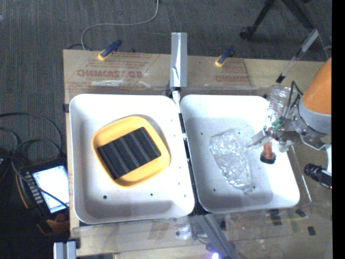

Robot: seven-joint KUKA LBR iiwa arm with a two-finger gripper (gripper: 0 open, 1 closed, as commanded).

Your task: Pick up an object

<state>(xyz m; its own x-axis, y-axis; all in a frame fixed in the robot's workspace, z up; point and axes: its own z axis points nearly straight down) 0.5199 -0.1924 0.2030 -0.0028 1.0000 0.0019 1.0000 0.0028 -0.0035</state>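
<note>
Camera view: red "CHEMCAST GP" lettering (111,73) on cardboard (81,80) behind bins.

A dark grey carpeted floor (64,9) fills the top and the left side of the frame. A thin pale cable (116,23) loops across it near the top, left of centre. At the upper right stands the black wheeled base of an office chair (277,4). The desk (124,72) has a brown cardboard-like top with faded red print; two blue and yellow clamps (109,49) grip its far edge, one at upper left, the other (224,56) right of centre. A grey metal post (178,61) rises at the top centre. At the lower left, black cables curl around a small lit screen (49,185) on the floor.
</note>
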